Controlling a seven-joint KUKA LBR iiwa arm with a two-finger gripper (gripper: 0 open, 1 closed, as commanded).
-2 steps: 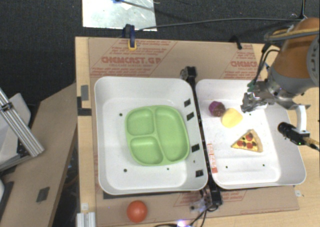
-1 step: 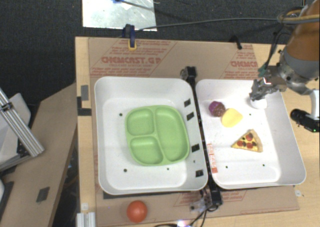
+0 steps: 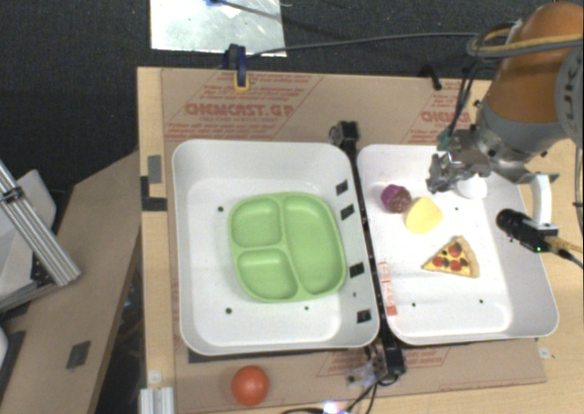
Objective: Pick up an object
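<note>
Camera view finds the gripper (image 3: pixel 442 175) hovering over the right bin (image 3: pixel 525 312) near its far edge, finger state not discernible, nothing visibly held, with the lemon (image 3: pixel 423 215) just down-left of it and the purple ball (image 3: pixel 395 198) alongside.

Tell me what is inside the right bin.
The right bin holds a purple item, a yellow item and a pizza slice toy. The gripper hangs over its far end beside something white, partly covered by the arm.
</note>
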